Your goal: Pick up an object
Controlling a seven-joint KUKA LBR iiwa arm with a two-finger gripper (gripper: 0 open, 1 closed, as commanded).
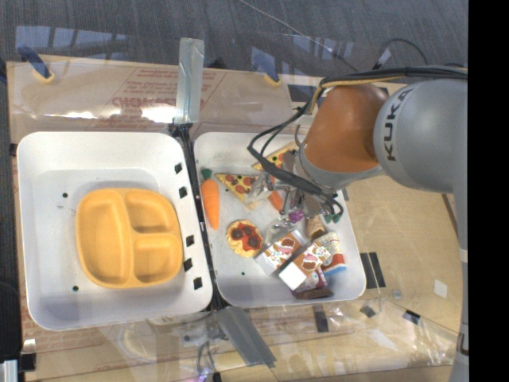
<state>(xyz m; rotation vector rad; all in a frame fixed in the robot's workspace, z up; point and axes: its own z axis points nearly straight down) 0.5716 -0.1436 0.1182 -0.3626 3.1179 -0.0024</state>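
The arm (398, 138) reaches in over the right bin (238, 289), its gripper (296, 213) low among the toys there — whether the fingers are spread or pinching anything cannot be told. Just beside it lie a pizza slice (237, 185), a round pizza (244, 238) and small cartons (306, 263); a carrot (210, 201) lies near the bin's left wall. The left bin (40, 213) holds a yellow tray (127, 237).

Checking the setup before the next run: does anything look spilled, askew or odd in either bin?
Nothing spilled or damaged. The left bin holds a yellow divided tray lying flat. In the right bin, toy food lies loosely jumbled: a carrot, pizza slice and small packets piled below the gripper.
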